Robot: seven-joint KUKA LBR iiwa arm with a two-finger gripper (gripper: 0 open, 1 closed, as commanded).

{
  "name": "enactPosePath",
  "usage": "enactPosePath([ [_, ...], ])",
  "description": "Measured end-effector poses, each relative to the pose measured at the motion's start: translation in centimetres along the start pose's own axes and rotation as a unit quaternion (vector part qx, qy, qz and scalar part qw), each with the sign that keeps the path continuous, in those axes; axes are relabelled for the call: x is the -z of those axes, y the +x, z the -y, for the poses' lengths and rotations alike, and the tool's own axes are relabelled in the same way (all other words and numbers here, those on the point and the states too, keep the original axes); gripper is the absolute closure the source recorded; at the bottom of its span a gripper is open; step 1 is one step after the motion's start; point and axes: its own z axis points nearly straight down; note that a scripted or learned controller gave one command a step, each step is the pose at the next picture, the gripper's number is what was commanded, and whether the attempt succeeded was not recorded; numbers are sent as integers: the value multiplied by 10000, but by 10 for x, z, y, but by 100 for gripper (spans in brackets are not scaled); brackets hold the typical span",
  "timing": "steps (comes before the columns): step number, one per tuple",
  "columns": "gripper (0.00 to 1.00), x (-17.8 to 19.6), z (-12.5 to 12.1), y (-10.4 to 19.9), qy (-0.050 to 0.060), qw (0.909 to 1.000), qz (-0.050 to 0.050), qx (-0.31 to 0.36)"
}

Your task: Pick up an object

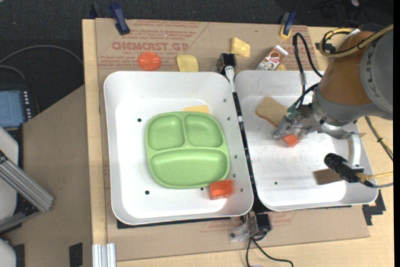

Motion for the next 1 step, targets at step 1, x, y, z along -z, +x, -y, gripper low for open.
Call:
enactPosePath([
  [1,100,126,-24,71,-58,10000,-12,50],
])
